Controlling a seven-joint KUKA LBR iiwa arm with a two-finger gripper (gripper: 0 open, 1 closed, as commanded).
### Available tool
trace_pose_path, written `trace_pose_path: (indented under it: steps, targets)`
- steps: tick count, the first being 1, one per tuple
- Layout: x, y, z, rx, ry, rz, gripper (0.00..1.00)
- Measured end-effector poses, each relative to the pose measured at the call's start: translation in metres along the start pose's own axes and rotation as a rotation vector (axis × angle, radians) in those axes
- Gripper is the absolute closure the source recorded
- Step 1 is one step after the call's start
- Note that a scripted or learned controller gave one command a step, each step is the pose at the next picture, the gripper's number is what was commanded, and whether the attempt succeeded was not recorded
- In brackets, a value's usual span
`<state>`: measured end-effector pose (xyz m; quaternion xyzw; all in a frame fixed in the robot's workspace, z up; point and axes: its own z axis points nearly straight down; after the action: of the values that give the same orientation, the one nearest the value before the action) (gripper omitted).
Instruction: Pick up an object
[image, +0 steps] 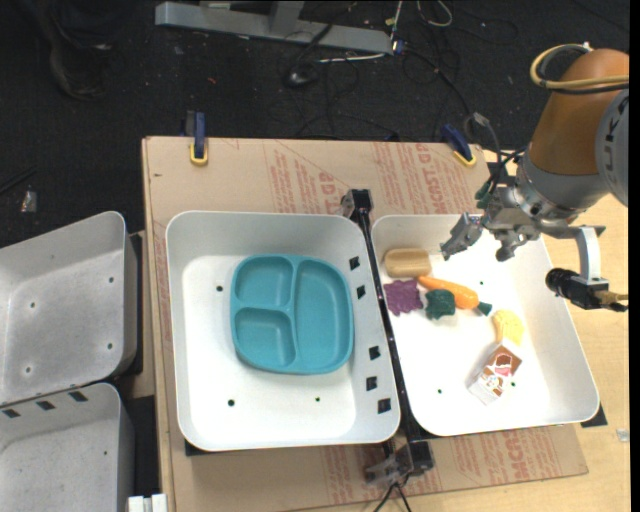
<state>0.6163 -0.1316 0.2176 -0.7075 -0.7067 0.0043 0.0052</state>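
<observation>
Tool hovering over right bin, fingers apart, holding nothing.
Camera view: tool (480, 238) is sitting above right bin (560, 400); tan bread roll (407, 263) is lying just left and below, long axis left-right; carrot (450, 292) nearby.

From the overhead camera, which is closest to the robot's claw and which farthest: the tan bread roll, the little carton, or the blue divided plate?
From the gripper:
1. Tan bread roll, just to its left in the right bin.
2. Little carton, at that bin's near side.
3. Blue divided plate, in the left bin.
</observation>
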Motion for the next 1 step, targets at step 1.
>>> trace_pose_path:
  steps: [1]
  targets:
    - [0.0005,0.0025,-0.0085,-0.013,-0.001,-0.003,0.00]
